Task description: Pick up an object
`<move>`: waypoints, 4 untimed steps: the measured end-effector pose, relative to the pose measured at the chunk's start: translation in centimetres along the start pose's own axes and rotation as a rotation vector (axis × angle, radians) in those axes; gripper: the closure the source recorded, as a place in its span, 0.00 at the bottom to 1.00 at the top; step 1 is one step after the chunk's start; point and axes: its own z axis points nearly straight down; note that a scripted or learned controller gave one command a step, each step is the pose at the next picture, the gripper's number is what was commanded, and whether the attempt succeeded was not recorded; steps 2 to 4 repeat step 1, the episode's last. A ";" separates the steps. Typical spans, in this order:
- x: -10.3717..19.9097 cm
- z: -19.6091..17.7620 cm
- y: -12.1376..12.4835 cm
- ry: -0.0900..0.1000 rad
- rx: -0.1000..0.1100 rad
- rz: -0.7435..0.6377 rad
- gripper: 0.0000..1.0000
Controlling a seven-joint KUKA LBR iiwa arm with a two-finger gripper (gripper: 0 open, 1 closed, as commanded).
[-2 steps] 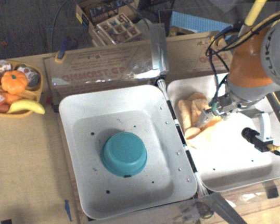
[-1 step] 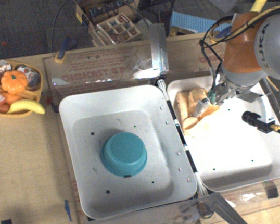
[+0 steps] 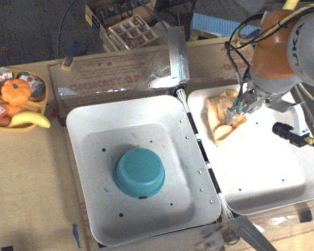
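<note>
One tan, bread-like object [image 3: 222, 118] lies in the right bin [image 3: 284, 181], touching the end effector [image 3: 238, 108] on its left and slightly below; its long axis runs top to bottom. We cannot tell how the end effector is set.

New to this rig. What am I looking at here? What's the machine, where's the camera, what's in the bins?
One fixed camera looks down at a slant on a bench with two shallow white bins. The grey robot arm with an orange band reaches in from the right. Its two-finger gripper sits low over a tan, bread-like object in the right white bin; whether it grips it is unclear. The left white bin holds an upturned teal round bowl. A dish of toy fruit sits at far left.
</note>
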 end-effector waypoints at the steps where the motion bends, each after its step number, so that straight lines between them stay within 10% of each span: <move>1: 0.6 -8.9 1.6 -0.001 0.023 0.401 1.00; 4: 0.6 -8.9 1.6 -0.001 0.023 0.401 1.00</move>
